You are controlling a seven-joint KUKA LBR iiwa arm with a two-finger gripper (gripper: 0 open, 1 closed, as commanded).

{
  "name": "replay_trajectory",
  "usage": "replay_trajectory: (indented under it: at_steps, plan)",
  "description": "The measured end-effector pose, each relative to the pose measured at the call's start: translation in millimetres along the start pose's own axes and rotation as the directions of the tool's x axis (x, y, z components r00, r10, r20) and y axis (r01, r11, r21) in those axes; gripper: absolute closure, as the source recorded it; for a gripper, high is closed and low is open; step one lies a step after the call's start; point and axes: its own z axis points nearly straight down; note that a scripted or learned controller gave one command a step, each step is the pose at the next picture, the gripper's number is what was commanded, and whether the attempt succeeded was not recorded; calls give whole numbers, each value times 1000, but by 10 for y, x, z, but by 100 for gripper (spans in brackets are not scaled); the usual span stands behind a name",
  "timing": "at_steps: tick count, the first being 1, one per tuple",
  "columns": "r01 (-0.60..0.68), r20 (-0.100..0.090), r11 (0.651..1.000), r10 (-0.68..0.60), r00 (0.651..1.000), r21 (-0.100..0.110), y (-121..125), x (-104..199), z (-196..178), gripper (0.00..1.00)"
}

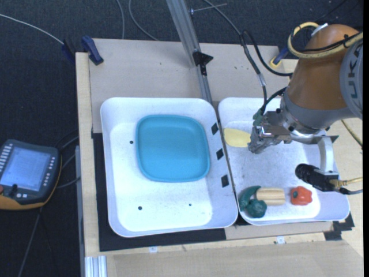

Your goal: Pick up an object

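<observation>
In the right bin [277, 172], the end effector [258, 143] hangs just beside a yellow piece [235, 137], apparently lined up to grasp it, grip state unclear; three more toys lie along the near wall.

Grey-and-orange robot arm [323, 74] cut off by right picture edge and covering the far right part of the right white plastic bin [277, 215]; pale yellow rounded object [235, 137] partly hidden behind gripper [258, 143], jaws' spacing too small to tell.
</observation>
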Motion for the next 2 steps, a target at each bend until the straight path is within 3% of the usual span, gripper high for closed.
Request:
replay_trajectory:
  at_steps: [2]
  plan:
    - [0, 0, 1000, 0, 1000, -1, -113, 957, 78, 100]
